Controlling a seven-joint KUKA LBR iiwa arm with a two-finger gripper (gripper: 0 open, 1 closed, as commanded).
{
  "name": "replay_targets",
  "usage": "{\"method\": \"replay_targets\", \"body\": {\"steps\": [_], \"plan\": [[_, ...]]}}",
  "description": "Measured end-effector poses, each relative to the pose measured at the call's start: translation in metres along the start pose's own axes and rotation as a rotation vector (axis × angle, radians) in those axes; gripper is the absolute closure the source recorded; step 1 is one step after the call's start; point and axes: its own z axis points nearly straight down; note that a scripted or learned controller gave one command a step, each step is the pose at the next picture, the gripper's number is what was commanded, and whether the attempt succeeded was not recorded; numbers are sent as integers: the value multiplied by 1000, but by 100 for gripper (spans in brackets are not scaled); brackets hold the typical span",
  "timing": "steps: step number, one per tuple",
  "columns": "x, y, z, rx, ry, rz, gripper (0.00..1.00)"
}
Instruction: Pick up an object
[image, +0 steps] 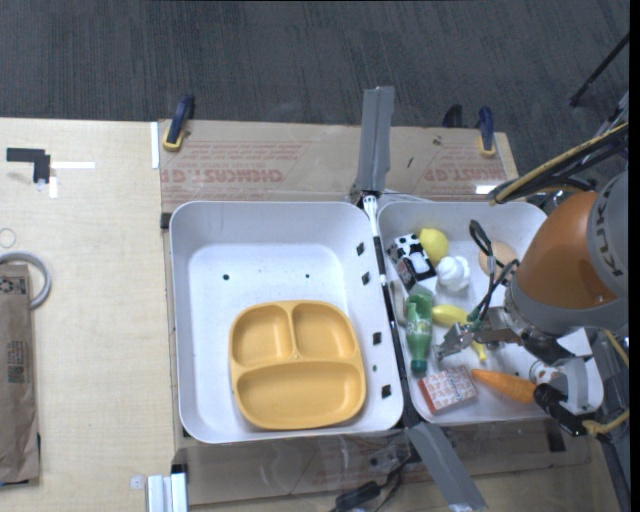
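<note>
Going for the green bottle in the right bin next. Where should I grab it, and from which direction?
Grip the green bottle across its mid-body, coming straight down from above. It lies flat, long axis running roughly up-down in the view, so the fingers should close across its width. The bin's dividing wall sits close on its left and a small yellow piece by its right, so a central grip probably leaves the most room.
</note>
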Motion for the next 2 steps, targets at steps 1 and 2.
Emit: {"method": "replay_targets", "body": {"steps": [1, 2], "plan": [[-75, 11, -1, -3, -2, -69, 0], [-52, 37, -1, -4, -3, -272, 0]]}}
